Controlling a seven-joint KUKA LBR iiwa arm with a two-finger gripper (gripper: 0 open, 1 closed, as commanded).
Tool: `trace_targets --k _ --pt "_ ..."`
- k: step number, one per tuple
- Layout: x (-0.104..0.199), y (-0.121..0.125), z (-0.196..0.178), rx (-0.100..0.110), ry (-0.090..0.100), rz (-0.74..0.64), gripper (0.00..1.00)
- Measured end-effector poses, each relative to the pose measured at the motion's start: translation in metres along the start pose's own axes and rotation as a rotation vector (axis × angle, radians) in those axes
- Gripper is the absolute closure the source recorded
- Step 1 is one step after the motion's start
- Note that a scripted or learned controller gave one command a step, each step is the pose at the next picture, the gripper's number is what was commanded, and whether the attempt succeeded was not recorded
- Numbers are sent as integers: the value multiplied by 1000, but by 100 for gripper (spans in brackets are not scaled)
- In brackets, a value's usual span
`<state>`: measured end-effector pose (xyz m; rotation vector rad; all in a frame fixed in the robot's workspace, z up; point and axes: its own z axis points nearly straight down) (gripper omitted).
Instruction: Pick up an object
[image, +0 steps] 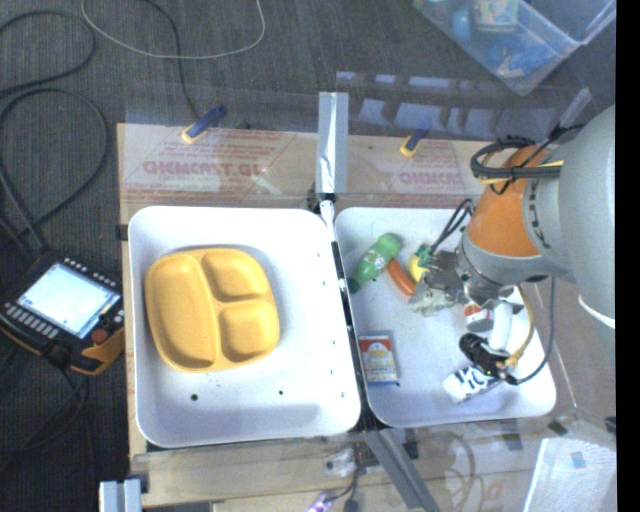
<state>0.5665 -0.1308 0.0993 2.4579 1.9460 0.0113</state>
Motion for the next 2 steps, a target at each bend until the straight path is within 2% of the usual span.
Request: trace_targets --k 1,2 --pt "66 41 -84 11 -7 187 100" --pt "66 41 -83 11 -8 187 0"
